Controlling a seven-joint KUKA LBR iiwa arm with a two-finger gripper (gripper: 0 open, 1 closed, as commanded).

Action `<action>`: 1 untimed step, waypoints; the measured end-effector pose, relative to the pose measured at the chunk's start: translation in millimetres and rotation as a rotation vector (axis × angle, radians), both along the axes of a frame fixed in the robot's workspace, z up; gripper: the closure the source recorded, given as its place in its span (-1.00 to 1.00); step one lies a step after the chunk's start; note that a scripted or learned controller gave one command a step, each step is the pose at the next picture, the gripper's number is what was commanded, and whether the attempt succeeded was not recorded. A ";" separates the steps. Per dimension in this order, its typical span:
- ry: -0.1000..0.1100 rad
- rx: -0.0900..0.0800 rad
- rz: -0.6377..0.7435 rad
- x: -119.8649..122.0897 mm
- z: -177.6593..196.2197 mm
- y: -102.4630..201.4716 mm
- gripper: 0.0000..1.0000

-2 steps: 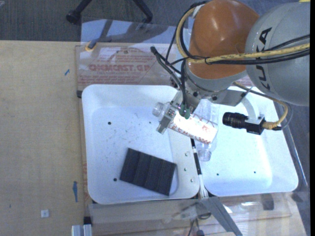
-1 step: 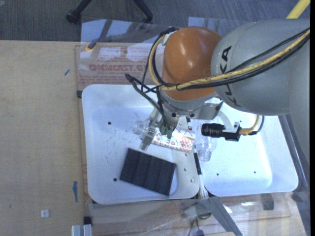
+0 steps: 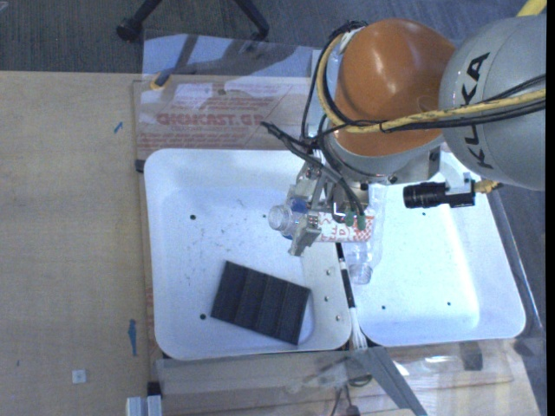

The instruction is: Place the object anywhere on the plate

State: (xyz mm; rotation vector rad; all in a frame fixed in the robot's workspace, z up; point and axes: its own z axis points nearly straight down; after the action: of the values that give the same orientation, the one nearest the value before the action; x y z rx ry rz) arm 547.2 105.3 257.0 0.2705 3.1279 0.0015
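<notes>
A dark grey ribbed rectangular plate (image 3: pixel 260 303) lies in the front part of the left bin (image 3: pixel 186 232). A clear plastic bottle (image 3: pixel 347 229) with a red and white label hangs crosswise over the divider between the bins. Its neck points left and its base points toward the front right. My gripper (image 3: pixel 303 225) reaches down from under the orange wrist band. Its grey fingers (image 3: pixel 300 239) straddle the bottle near the neck and are closed on it. The bottle is up and to the right of the plate, well apart from it.
The right bin (image 3: pixel 451 276) sits under the arm. A black cylinder (image 3: pixel 438 196) juts out to the right of the wrist. A transparent printed sheet (image 3: pixel 217 115) lies behind the left bin. Brown bench surface (image 3: pixel 69 232) spreads to the left.
</notes>
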 end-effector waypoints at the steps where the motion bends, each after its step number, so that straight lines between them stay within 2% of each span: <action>1: 0.006 -0.001 0.115 -21.2 -18.7 22.0 1.00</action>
State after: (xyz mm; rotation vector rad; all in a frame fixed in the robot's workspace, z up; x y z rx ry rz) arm 526.0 127.3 238.3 0.0903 3.1445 -0.0002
